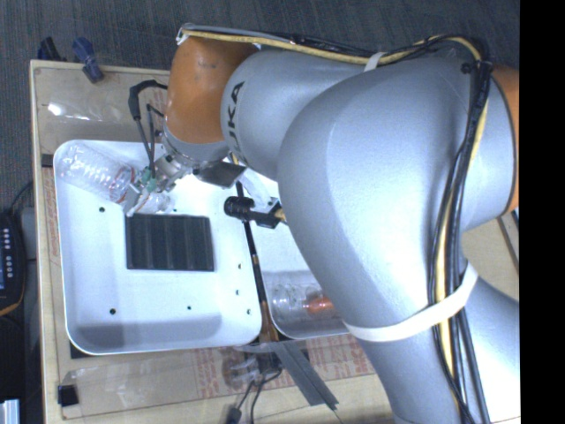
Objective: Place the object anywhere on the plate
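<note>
A dark grey carpeted floor (106, 7) runs along the top and down the left side. On it stands a pale wooden table (44, 95) with a light rim. A blue clamp (86, 60) grips the table's upper left corner. A clear plastic sheet (88, 109) lies glossy over the table's upper part, catching a bright glare. At the far left edge, a dark device with an orange trim (9, 263) sits on the floor beside the table. Red printed lettering (212, 365) marks the table's lower strip.

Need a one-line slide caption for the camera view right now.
KUKA arm reaching over the left bin, tool near a clear bottle, above the dark plate.
</note>
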You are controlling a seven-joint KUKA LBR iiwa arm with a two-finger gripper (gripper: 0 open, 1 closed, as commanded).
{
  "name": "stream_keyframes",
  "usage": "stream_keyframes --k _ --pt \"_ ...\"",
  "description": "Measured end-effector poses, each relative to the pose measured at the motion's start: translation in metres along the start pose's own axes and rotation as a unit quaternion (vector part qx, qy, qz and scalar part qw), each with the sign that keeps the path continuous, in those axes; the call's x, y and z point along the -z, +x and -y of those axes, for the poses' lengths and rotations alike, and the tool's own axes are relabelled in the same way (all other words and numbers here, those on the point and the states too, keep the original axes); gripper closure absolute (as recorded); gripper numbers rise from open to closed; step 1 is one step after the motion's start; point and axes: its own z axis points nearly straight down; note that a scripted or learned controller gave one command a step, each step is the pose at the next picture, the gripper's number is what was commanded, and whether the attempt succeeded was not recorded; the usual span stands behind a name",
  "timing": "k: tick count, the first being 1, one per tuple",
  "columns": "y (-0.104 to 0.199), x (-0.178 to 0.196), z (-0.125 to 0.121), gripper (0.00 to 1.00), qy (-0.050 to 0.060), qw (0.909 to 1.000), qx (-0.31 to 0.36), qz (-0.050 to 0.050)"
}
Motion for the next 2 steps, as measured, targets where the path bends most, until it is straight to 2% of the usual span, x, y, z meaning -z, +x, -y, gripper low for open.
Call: stream_keyframes --k 1,2 --pt "0.0 0.0 0.0 0.0 0.0 1.0 0.0 0.0" --pt "0.002 0.07 0.03 0.0 0.004 0.9968 -0.08 0.001"
